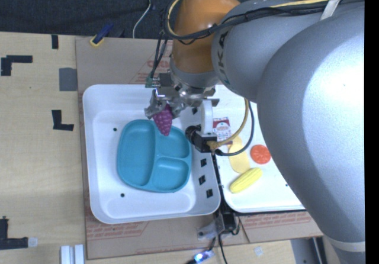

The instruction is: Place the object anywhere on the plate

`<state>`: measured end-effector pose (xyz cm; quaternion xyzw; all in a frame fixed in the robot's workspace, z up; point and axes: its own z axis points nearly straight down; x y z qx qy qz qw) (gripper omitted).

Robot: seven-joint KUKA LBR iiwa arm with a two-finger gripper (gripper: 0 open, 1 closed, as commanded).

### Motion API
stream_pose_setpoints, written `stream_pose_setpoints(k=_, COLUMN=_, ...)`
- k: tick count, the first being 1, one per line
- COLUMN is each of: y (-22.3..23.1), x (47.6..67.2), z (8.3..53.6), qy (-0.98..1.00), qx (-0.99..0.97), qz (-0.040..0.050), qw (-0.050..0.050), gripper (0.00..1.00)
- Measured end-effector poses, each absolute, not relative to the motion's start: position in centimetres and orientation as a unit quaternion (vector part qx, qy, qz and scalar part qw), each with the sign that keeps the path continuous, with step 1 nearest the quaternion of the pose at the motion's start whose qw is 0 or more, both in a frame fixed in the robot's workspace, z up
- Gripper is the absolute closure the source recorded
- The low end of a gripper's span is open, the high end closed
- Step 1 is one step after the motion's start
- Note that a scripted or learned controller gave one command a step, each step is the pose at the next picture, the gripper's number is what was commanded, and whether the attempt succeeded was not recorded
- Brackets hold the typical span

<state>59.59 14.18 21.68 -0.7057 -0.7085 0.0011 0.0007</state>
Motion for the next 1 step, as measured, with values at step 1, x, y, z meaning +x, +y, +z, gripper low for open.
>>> stream_pose_setpoints(k=1, y=14.11, x=59.59, z=21.70, qy=-0.708, qx=-0.706, qz=0.0011, qw=0.001, gripper=0.00)
